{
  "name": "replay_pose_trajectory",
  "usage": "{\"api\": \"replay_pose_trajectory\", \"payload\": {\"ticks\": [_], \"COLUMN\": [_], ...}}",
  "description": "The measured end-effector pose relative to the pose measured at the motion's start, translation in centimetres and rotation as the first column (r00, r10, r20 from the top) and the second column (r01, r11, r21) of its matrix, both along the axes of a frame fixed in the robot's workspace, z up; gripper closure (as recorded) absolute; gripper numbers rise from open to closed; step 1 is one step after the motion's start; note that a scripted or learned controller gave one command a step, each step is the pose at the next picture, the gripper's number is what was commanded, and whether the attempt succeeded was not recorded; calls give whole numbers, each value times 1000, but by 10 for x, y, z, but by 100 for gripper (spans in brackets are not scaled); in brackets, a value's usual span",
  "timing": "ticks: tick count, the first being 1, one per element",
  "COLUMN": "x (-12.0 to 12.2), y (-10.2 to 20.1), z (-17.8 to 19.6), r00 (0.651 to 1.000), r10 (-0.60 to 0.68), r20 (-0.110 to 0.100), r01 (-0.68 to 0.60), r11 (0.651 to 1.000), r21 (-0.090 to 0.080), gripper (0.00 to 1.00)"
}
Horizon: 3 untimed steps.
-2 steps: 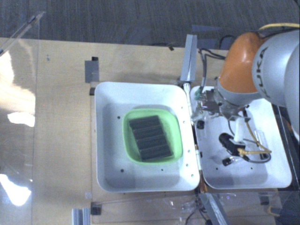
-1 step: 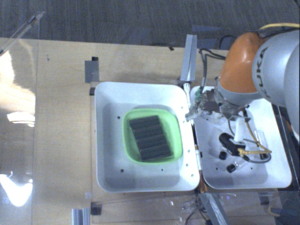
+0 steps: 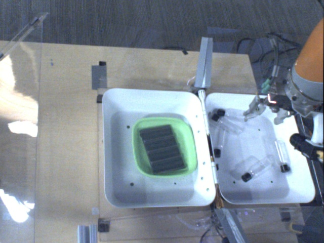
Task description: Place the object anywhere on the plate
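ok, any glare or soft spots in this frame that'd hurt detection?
Camera view: blown-out reflections on the bench at the left edge; the clear vials in the right bin nearly vanish against white, only their dark caps reading; the green plate and its dark object are crisp; the arm looks blurred.

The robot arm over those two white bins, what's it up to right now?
The arm's gripper hangs over the far edge of the right bin, where several clear vials with black caps lie scattered. In the left bin a green plate already carries a dark ribbed block.
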<state>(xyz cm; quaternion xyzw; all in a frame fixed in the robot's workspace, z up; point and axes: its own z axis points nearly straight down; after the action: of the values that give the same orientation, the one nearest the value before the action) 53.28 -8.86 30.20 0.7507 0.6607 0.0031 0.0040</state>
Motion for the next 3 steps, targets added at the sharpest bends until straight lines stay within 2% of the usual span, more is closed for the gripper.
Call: {"api": "replay_pose_trajectory", "payload": {"ticks": [1,2,3], "x": [-14,-23,-43], "y": [-61,-102,-109], "z": [32,127,134], "r00": [995,977,949], "r10": [-95,-214,-315], "r20": [1,4,2], "r01": [95,214,315], "r11": [995,977,949], "r21": [-1,-1,-1], "gripper": [0,0,0]}}
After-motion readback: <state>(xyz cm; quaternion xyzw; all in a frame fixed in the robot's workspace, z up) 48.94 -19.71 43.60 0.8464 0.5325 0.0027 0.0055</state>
